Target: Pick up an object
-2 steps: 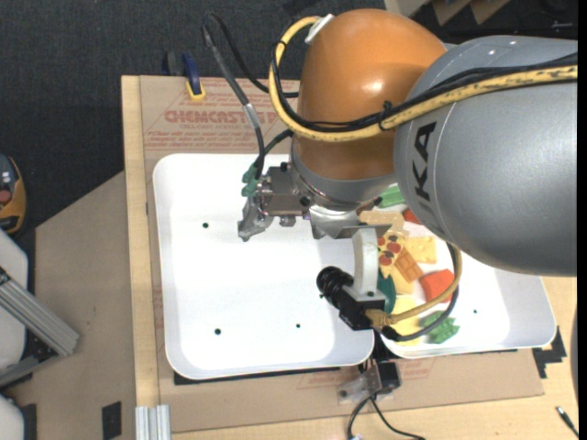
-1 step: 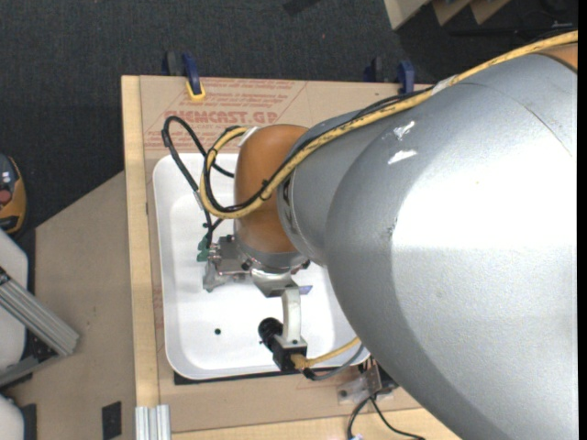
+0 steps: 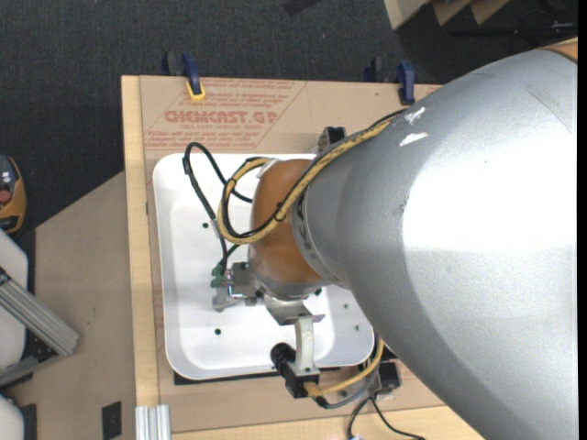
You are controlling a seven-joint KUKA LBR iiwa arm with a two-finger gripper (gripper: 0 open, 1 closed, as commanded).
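Dark grey carpet surrounds the pale wooden surface point(image 3: 138, 246), and two blue clamps point(image 3: 188, 67) pin a brown sheet of printed cardboard point(image 3: 220, 113) along its far edge, presumably to keep it from shifting under the arm's work. On top sits the shallow white plastic bin point(image 3: 183, 273), its low walls there to stop loose things sliding off.

The big grey robot arm point(image 3: 459, 246) leans in so far that it blocks much of the bin from where I stand. Its orange wrist band point(image 3: 275, 218) sits just above the metal jaws point(image 3: 234, 291), which hang low over the bin floor, as they would for a reach down into it. Black and yellow cables point(image 3: 220, 200) loop loosely up from the wrist, slack enough to let it turn freely. A white bracket with a black fitting point(image 3: 301, 356) juts out from the wrist toward the near wall of the bin.

Whether the jaws are spread or closed I cannot tell; the wrist housing hides the tips, and nothing can be seen held between them.

As for the object to be picked, I cannot make one out with any certainty. There is a small greenish fleck point(image 3: 220, 269) just beside the jaws on the side away from the arm, but it is too small to say whether it is a loose item or part of the tool. A few dark dots point(image 3: 217, 331) mark the bin floor near the jaws; they look like holes or specks, not things to grasp.
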